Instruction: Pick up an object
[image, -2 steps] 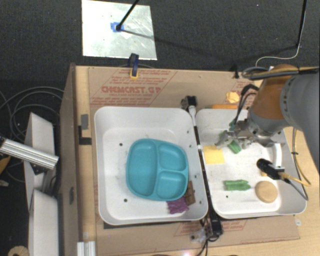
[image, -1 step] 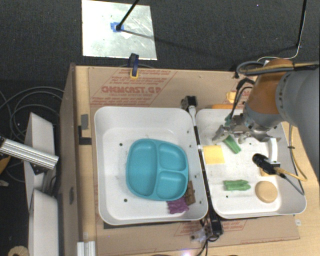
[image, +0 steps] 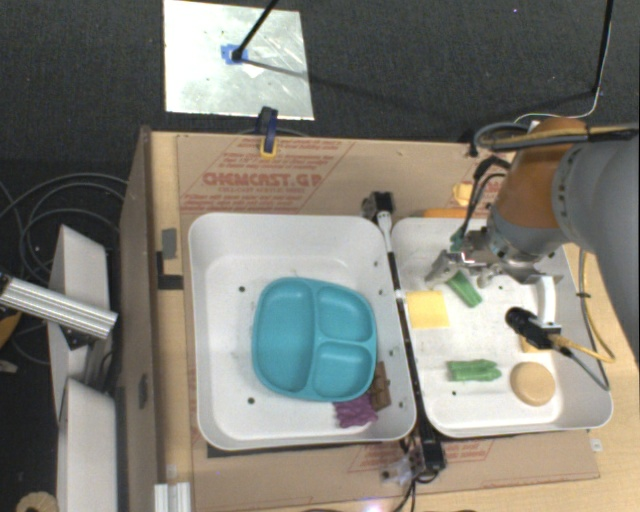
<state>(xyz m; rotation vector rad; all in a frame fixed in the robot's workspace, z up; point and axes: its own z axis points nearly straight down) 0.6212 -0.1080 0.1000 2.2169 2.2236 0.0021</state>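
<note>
The single arm (image: 585, 195), grey with an orange band (image: 527, 188) above the wrist, reached in from the right of the camera view and stood over the rear part of the right bin (image: 500, 424). The gripper (image: 460, 268) pointed down and toward the wall between the bins, low above the white floor. A short green piece (image: 465, 292), lying at a slant, had its upper end right at the gripper's tip, so that the two appeared to touch. From this overhead angle it could not be told how far the gripper was open, nor whether the green piece was clasped or merely lay beneath it. Just beside that piece, toward the dividing wall, lay a flat yellow square (image: 429, 309). Nearer the front of the same bin lay a second green piece (image: 472, 371), set crosswise, with a round tan object (image: 533, 383) to its right, the two close together but apart. The left bin (image: 228, 262) held a teal divided plate (image: 315, 340) near its middle. At that plate's front right edge lay a small purple object (image: 352, 412) and a brown object (image: 381, 389), both close to the bin's front right corner and well away from the gripper.
</note>
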